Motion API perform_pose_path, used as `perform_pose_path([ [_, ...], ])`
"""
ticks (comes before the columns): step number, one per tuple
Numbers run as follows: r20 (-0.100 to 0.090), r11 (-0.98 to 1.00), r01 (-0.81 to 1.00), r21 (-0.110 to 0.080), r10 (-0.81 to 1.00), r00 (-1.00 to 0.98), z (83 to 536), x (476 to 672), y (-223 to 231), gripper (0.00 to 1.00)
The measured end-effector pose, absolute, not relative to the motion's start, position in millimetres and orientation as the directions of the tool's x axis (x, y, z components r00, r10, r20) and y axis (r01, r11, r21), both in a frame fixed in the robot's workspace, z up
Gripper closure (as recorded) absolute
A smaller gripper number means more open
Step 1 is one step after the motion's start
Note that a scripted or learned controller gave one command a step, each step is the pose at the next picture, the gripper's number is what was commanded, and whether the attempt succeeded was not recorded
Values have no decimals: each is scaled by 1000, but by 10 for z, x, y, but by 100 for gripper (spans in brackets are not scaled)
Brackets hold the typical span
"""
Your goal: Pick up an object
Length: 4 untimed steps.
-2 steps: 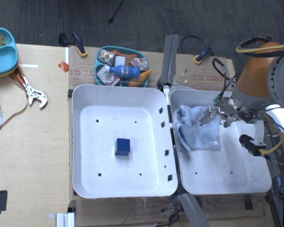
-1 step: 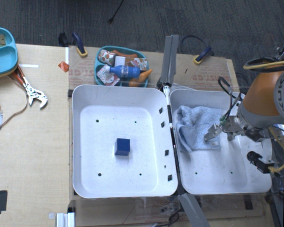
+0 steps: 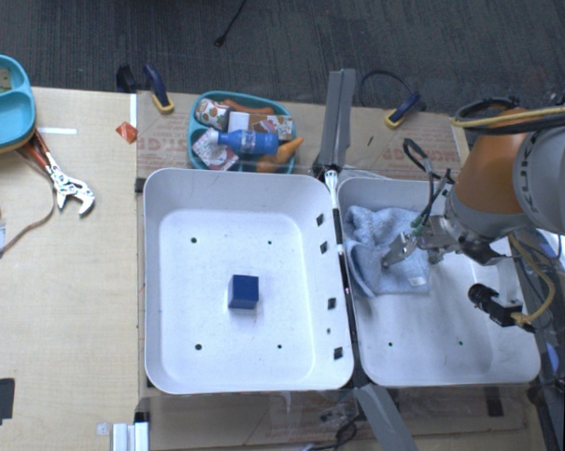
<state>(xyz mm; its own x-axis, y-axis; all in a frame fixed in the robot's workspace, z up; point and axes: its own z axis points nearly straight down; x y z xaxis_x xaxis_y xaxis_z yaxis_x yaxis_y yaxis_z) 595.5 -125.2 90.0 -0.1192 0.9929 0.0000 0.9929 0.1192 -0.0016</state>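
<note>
A small blue cube (image 3: 244,291) sits alone near the middle of the left white bin (image 3: 169,262). In the right white bin (image 3: 445,358), a crumpled light-blue cloth (image 3: 375,238) lies against the back left corner. My gripper (image 3: 407,255) reaches in from the right and hovers low over the right edge of that cloth, beside or on a pale, translucent patch (image 3: 413,270). Whether it touches the cloth I cannot tell. The grey arm with its orange band (image 3: 490,173) rises behind it.
A teal bowl (image 3: 242,134) full of small packets and a blue bottle stands behind the left bin. A wrench (image 3: 64,187) and a teal tray (image 3: 7,100) lie on the bench at the left. A black cable fitting (image 3: 492,306) hangs over the right bin's right side.
</note>
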Motion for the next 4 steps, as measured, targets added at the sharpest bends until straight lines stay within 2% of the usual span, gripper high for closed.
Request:
perform_pose_path([
  [1, 0, -103, 995, -4, 995, 103, 1142, 5548, -1290, 0],
  [2, -1, -149, 989, -3, 989, 149, 938, 6235, -1402, 0],
  [3, -1, -158, 987, -1, 987, 158, 1409, 6275, -1998, 0],
  [4, 0, 1, 1000, -3, 1000, -1, 899, 5875, -1594, 0],
])
